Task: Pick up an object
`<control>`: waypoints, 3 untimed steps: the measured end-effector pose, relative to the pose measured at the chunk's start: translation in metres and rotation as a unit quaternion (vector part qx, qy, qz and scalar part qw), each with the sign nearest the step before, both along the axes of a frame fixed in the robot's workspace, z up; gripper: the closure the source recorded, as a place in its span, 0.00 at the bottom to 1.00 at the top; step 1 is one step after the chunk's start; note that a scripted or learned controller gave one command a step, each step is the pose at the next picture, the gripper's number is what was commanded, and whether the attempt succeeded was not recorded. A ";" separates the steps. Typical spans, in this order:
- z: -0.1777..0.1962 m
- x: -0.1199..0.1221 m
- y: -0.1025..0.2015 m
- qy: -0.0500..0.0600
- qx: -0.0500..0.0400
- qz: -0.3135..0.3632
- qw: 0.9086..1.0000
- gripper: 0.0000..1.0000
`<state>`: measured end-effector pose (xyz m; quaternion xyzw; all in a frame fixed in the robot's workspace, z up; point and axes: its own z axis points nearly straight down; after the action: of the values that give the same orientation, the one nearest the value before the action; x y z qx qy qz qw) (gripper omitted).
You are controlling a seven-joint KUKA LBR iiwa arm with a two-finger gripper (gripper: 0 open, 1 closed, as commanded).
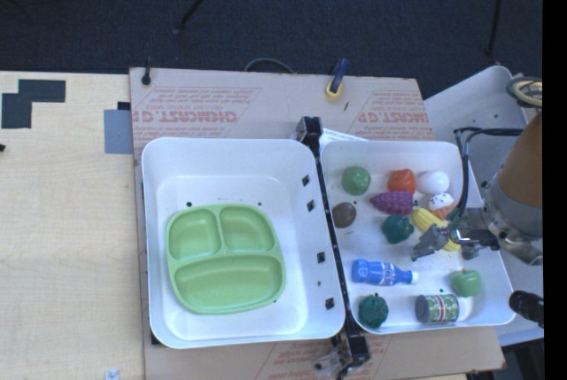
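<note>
I see the tool (431, 243) low in the right bin (399, 321), just right of the dark green toy (397, 228) and touching or next to the yellow toy (427, 218). Can't tell its grip state. Blue bottle (383, 273), can (438, 308) and green apple (465, 283) lie nearby. Green tray (225, 258) sits in the left bin (177, 161).

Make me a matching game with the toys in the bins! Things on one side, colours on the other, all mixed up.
Things:
1. bottle
2. divided plate
3. egg
4. grapes

Colours:
A. white
B. purple
C. blue
D. light green

Pairs: 1-C, 2-D, 3-A, 4-B
</note>
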<state>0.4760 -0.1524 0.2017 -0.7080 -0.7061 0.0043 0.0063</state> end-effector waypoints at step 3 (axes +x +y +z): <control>-0.098 0.012 0.012 -0.017 0.001 0.002 1.000 0.00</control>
<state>0.4879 -0.1405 0.1037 -0.7069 -0.7072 -0.0080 -0.0049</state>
